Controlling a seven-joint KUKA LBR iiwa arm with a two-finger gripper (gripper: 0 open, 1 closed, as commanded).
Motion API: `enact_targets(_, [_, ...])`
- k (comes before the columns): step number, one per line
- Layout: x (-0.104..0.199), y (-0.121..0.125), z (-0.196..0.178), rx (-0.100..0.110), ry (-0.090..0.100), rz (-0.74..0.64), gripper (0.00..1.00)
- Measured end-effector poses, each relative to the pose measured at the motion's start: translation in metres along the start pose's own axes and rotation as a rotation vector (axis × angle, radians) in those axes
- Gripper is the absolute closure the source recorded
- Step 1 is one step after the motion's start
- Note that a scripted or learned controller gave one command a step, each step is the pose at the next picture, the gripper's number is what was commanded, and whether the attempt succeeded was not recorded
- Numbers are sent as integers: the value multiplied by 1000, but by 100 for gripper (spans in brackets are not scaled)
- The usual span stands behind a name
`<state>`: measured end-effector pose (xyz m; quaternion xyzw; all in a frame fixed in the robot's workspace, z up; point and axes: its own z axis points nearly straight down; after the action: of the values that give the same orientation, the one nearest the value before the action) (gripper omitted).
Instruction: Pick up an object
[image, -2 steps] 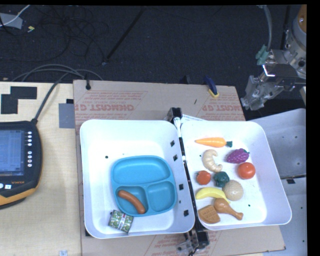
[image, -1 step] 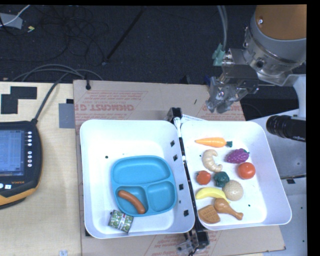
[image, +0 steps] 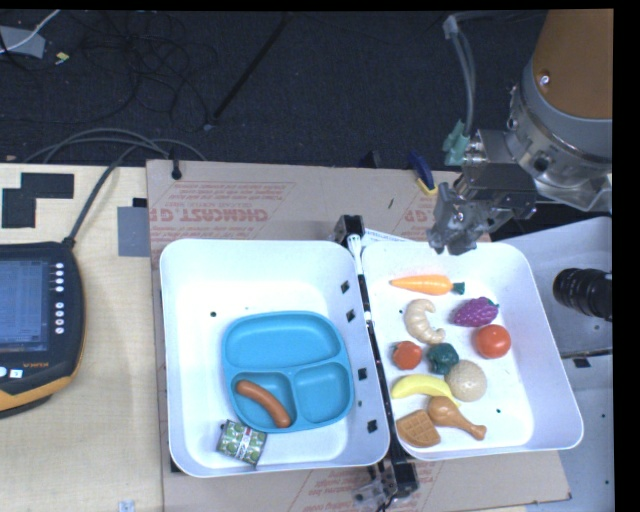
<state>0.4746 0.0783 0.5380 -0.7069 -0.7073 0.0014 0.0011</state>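
Note:
The right bin (image: 540, 400) holds several toy foods: an orange carrot (image: 422, 284), purple grapes (image: 474, 312), a red tomato (image: 492, 341), a beige cashew-like piece (image: 422, 320), a small red piece (image: 407, 354), a dark green piece (image: 442, 356), a yellow banana (image: 420, 386), a pale round piece (image: 466, 380), a drumstick (image: 455, 415) and a brown waffle-like piece (image: 418, 431). My gripper (image: 452, 240) hangs above the bin's far edge, just beyond the carrot. Nothing shows between its fingers.
The left bin (image: 190, 300) carries a blue divided tray (image: 285, 340) with a sausage (image: 262, 402) in its near-left compartment. A small green packet (image: 241, 441) lies at that bin's near corner. A tablet (image: 30, 315) sits on the bench at far left.

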Motion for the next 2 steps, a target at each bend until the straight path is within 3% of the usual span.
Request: enact_targets(2, [3,2,-19,7,-1,-13,100])
